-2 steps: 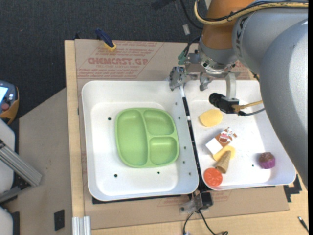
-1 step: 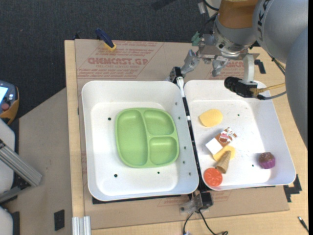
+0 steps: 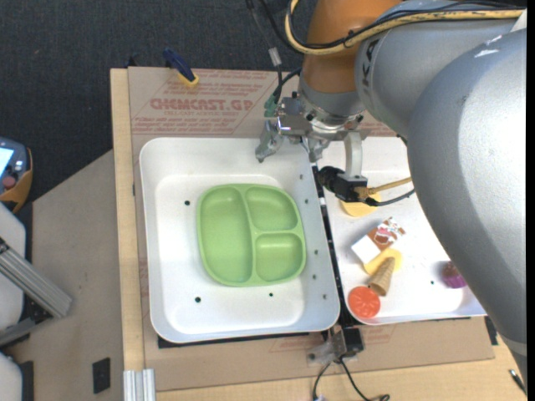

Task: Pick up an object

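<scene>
Furthest out to the gripper's left and a bit toward the front of the bench lies the green divided plate (image 3: pixel 249 234), flat on the floor of the left bin (image 3: pixel 167 307), three compartments up and nothing in them. It looks like stiff, light, smooth plastic. Lying flush like that it gives two fingers little to bite on, so I'd guess the raised rim or one of the ridges between compartments is the only hold, and a slippery one. The gripper (image 3: pixel 289 146) itself hangs over the back edge of that bin, close to the wall shared with its neighbour, fingers spread apart with nothing between them. To its right and nearer the front, in the right bin (image 3: pixel 418 303), are the small toy foods: a red round piece (image 3: pixel 364 302) by the front wall, a toy ice-cream cone (image 3: pixel 381 274) just behind it, and a white block with a red-and-brown top (image 3: pixel 376 239) touching or nearly touching the cone. A small purple piece (image 3: pixel 454 276) sits well apart, half under the arm. These seem light and hard; the cone's narrow body or the block's flat sides would suit a pinch better than the plate.
</scene>
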